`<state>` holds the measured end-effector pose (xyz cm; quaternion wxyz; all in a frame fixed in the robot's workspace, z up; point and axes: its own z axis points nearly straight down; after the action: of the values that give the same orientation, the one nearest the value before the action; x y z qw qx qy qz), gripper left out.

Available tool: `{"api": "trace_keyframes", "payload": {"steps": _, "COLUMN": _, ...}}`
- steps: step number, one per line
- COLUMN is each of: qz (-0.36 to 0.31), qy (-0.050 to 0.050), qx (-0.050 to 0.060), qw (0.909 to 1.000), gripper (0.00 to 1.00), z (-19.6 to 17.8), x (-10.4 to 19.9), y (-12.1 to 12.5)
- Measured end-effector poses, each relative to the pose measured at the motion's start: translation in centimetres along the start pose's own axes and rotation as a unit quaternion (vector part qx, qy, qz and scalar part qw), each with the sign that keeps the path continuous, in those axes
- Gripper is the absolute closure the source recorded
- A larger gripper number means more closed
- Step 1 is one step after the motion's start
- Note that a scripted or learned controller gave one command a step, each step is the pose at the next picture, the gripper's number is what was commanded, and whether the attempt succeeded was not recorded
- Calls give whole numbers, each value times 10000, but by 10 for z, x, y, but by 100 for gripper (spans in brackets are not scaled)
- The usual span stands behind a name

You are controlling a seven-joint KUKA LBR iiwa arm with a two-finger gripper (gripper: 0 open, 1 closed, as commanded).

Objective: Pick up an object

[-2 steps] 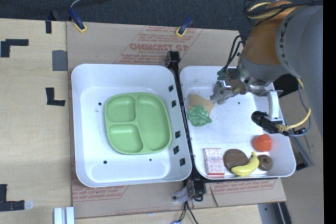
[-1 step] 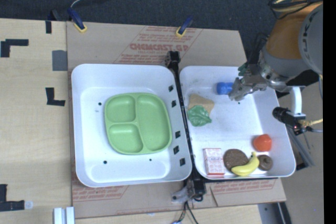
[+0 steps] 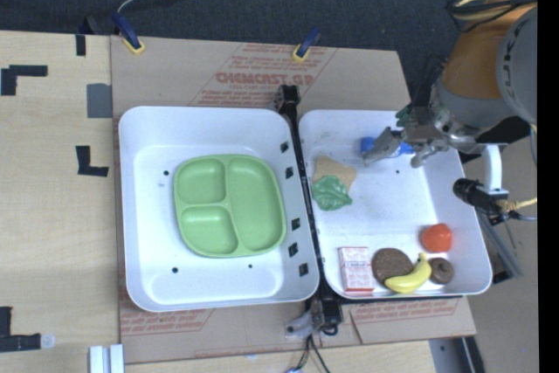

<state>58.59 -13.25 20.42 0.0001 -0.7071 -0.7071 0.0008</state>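
Nothing has been picked up yet, so the main job is not done.

Nearest, along the bottom of the right bin (image 3: 454, 279), sit the toys. There is one small red and white box (image 3: 354, 267), one brown round cookie (image 3: 391, 262), one yellow banana (image 3: 410, 276), and one little brown ring like a donut (image 3: 441, 270). The banana touches both the cookie and the ring. Just above them sits one orange-red ball (image 3: 436, 237), maybe a tomato.

Further up, near the wall between the bins, is one green leafy thing (image 3: 332, 192). It touches one tan piece (image 3: 334, 169) that looks like bread or cardboard.

In the left bin (image 3: 140, 188) lies one green plate (image 3: 230, 204) with three parts. The plate has nothing on it.

At the far side of the right bin is one blue thing (image 3: 382, 143). The robot's jaws (image 3: 403, 149) are right beside it. They are spread open, one tip by the blue thing and one tip further right. Nothing is held between them.

I think the blue thing is what the arm is going for. The jaws would need to get around it, close, and lift. They sit a bit to one side of it now, so the grab could miss.

Both bins rest on a brown cardboard sheet (image 3: 201, 74) on the table (image 3: 44, 188). That makes two bins, one plate and eight small things.
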Motion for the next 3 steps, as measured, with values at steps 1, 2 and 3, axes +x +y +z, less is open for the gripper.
{"api": "trace_keyframes", "payload": {"steps": 1, "qz": 0, "qy": -2, "qx": 9, "qw": 10000, "gripper": 0, "z": 68, "x": -28, "y": 36}}
{"api": "trace_keyframes", "payload": {"steps": 2, "qz": 17, "qy": 15, "qx": 109, "qw": 9999, "gripper": 0, "z": 121, "x": -30, "y": 68}}
{"api": "trace_keyframes", "payload": {"steps": 3, "qz": 11, "qy": 101, "qx": 217, "qw": 9997, "gripper": 0, "z": 123, "x": -38, "y": 76}}
